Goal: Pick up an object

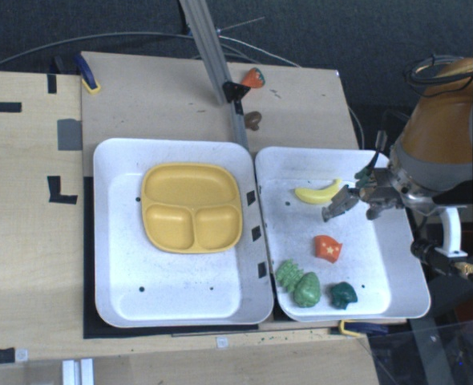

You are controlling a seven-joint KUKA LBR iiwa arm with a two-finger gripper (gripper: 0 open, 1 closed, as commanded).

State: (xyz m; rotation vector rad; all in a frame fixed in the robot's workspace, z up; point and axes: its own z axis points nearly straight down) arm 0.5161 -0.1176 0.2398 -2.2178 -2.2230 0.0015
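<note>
The claw (350,202) hangs low over the right bin (397,283), its dark fingers spread apart with nothing between them, tips angled down toward the bin floor. Just to its left, close to the nearer fingertip, lies a small toy banana (317,192), smooth, yellow and curved like a smile, flat on the white plastic; that looks like the nearest candidate for a pick, and the open fingers suit an approach to it. Below the claw sits a red, wedge-like toy (328,248) with pale spots, perhaps a strawberry. Further toward the bin's near edge are a knobbly green piece (299,283), likely a toy vegetable, and beside it a darker teal lump (343,294) whose shape I can't make out. All four lie apart from one another, which leaves room for fingers. The left bin (116,295) holds a matte yellow divided plate (192,207) with three compartments, rounded corners and nothing on it.
</note>
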